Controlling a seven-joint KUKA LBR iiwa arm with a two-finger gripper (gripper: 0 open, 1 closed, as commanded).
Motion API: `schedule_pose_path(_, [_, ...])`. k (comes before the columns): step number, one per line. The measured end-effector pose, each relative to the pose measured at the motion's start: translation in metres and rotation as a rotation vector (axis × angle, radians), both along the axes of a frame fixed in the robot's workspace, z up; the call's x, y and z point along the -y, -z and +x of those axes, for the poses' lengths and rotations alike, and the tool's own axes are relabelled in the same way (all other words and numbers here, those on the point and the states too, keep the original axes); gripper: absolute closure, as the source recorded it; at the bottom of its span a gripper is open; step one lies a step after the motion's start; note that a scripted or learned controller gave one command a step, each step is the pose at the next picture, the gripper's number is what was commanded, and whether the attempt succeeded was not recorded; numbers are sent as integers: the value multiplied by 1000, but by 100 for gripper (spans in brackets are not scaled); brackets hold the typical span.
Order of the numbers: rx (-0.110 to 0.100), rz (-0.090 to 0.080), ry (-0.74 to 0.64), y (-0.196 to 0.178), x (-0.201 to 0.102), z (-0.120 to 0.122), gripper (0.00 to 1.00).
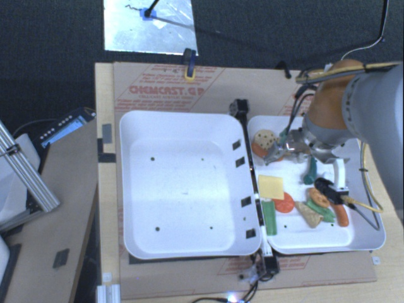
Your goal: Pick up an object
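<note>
The metal jaws (273,155) sit low in the right bin (366,232), at about 10 o'clock within it; whether they are spread or pressed together cannot be told from this angle. Their tips are just beside a round orange and cream piece with dark dots (262,141), which lies at the bin's 11 o'clock; nothing can be seen pinched between them.

At 6 o'clock from the jaws lies a flat, pale yellow square like a cheese slice (271,186). Touching its lower right corner is a flat red disc (285,203). A long, smooth green stick (269,216) lies along the bin's left wall, below the yellow square. At 3 o'clock from the jaws a slim teal piece (310,170) stands nearly upright in the picture. Toward 4 o'clock is a huddle of small toy foods: a tan wedge (309,214), an orange and green piece (320,202) and a red-orange sausage shape (341,215).

Above the jaws the arm (372,106) is a thick, smooth grey cylinder with an orange band, entering from 3 o'clock.

The left bin (183,182) is shallow, glossy white plastic with rounded corners. Both bins rest on a brown printed cardboard sheet (167,88) on the counter.
</note>
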State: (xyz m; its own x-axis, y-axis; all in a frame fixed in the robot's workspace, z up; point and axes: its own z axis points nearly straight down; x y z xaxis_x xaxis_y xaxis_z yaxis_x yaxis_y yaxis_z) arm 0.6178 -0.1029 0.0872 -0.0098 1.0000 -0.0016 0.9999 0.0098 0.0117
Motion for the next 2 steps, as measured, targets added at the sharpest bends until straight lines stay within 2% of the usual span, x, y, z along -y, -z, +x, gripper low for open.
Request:
schedule_pose_path(1, [-36, 3, 11, 5, -17, 47, 0])
schedule_pose_path(2, [-32, 2, 7, -6, -17, 47, 100])
